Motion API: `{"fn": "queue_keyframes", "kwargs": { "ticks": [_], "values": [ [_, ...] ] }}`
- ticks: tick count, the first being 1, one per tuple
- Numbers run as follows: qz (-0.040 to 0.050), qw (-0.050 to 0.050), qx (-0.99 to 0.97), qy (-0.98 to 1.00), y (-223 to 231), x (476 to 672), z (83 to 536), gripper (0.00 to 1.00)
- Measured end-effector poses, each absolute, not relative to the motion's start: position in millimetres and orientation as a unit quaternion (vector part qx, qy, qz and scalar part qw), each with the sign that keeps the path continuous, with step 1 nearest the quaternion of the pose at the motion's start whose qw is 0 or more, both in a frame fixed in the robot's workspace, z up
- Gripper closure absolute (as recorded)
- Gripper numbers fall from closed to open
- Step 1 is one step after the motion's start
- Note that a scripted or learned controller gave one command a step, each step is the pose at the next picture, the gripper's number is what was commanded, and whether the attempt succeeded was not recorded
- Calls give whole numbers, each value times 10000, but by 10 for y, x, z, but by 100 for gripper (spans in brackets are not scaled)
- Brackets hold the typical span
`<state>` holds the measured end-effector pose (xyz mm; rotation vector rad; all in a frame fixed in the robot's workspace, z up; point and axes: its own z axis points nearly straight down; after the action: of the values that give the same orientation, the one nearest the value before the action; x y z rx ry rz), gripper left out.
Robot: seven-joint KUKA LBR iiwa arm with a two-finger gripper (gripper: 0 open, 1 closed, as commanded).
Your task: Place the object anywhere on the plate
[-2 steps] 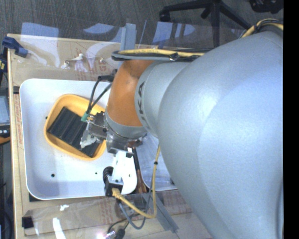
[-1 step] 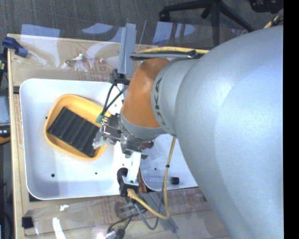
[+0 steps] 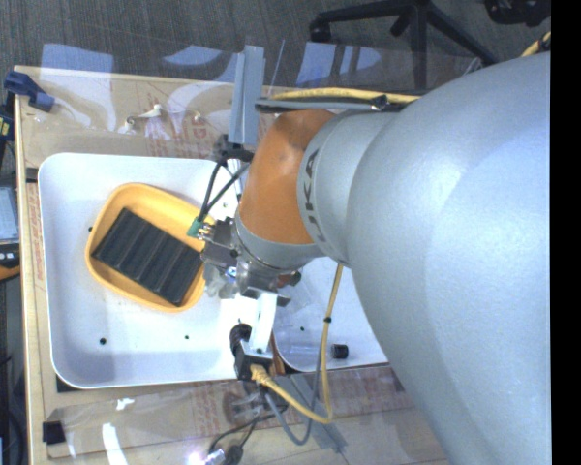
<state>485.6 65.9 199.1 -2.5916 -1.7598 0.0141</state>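
Because the grey and orange wrist of the arm (image 3: 300,201) covers them from above, the fingers (image 3: 223,277) cannot be read: I cannot tell whether they are open or shut, or whether they have hold of anything. They sit at the right end of the yellow plate (image 3: 155,195), just beside its rim.

On that plate lies the black ribbed slab (image 3: 147,256), flat and set on a slant from far left to near right, filling most of the plate's floor. Its right end comes close under the wrist; whether the two touch I cannot tell.

The plate rests in the left white bin (image 3: 73,342), nearer that bin's right side than its left. To the right, a strip of the second bin (image 3: 305,332) shows beneath the arm, with a small dark thing (image 3: 339,352) on its near part.

Both bins stand on the pale desk (image 3: 126,114). Beyond the desk's far edge are grey carpet (image 3: 126,8) and the black foot of an office chair (image 3: 436,8).
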Motion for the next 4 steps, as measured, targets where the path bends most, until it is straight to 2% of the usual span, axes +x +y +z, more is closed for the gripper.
{"fn": "queue_keyframes", "kwargs": {
  "ticks": [1, 2, 3, 4],
  "values": [
    [20, 17, -7939, -6080, 319, 5365, 1903, 100],
    [10, 16, -7520, -6592, 682, 5800, 2128, 100],
    [5, 9, -7032, -7110, 672, 6130, 1910, 100],
    [-2, 3, -6286, -7777, 849, 6162, 1915, 100]
  ]
}}
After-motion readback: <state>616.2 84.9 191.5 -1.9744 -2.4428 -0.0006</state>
